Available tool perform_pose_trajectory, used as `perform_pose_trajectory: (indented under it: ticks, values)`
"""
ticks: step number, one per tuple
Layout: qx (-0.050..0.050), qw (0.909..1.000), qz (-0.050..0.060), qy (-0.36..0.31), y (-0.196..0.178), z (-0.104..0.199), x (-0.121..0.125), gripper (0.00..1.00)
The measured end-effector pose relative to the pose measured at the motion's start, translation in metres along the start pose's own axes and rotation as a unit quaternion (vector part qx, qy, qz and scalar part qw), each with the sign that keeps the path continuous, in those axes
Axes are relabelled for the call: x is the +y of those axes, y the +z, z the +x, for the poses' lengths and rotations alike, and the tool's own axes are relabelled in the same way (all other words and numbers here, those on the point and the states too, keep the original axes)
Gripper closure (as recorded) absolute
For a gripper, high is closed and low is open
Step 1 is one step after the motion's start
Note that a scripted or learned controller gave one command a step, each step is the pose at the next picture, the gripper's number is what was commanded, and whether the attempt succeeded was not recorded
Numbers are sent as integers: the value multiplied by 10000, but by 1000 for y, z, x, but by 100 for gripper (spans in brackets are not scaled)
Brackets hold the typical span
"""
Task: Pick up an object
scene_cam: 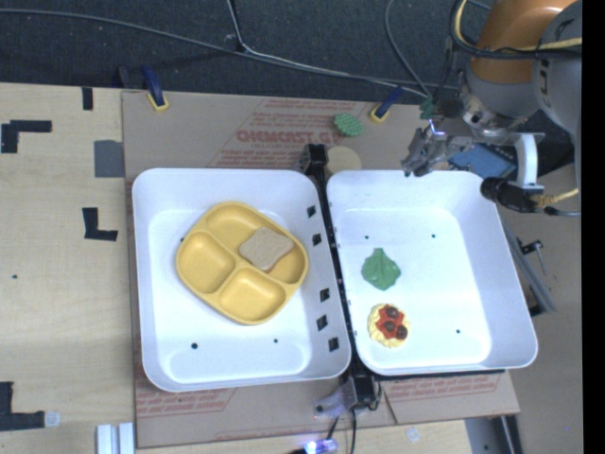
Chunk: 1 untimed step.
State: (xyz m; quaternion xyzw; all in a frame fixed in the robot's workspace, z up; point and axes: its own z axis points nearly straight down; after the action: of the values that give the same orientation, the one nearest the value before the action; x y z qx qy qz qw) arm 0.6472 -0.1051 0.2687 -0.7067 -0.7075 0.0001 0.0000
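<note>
You've got the grey arm with the orange band (526,17) coming in from the upper right, and its two-finger pincer (419,162) sits at the back rim of the right shallow white plastic bin (473,218), near that bin's back left corner. The pincer looks empty: nothing between the fingers. How far apart they stand you can't tell from this view; they're small and dark against the rim.

Candidates to pick, placed from the pincer:
- Green leaf-shaped toy piece (381,269): toward the front of the bench from the pincer, slightly left, lying flat on the right bin's floor. Well apart from the pincer.
- Small round yellow toy with red and dark toppings (388,325): further front again, just beside the green leaf, not touching it as far as you can see.
- Yellow plastic divided plate (219,291): far left and forward of the pincer, in the left shallow white plastic bin (156,253), turned at an angle.
- Tan flat toy bread slice (266,248): lying in the plate's back right compartment, left and forward of the pincer.
- Small green bumpy round piece (348,124): left of the pincer and a little further back, outside both bins on the brown cardboard sheet (274,130).

Both bins rest on the cardboard, side by side and touching.
</note>
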Motion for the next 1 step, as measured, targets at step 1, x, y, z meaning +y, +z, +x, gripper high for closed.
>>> perform_pose_trajectory:
  ticks: [1]
  values:
    - [6,10000,11,-19,1,52,-27,100]
